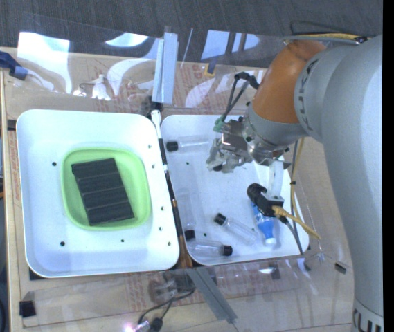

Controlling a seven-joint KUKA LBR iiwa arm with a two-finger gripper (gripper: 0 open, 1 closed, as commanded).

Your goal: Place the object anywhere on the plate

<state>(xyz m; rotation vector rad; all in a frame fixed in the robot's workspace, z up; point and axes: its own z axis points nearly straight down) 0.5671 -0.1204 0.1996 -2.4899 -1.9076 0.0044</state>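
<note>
I am watching the gripper hovering over the right bin; whether its fingers are parted or clenched, I cannot tell. The dark ridged object is lying flat on the green plate in the left bin. Clear vials and a blue-labelled tube are resting near the right bin's lower edge.

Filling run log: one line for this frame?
end effector: over right bin | green plate: left bin, holds dark block | tubes: right bin

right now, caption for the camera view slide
Grey arm's gripper above right white bin; dark ridged block on green plate.
</note>
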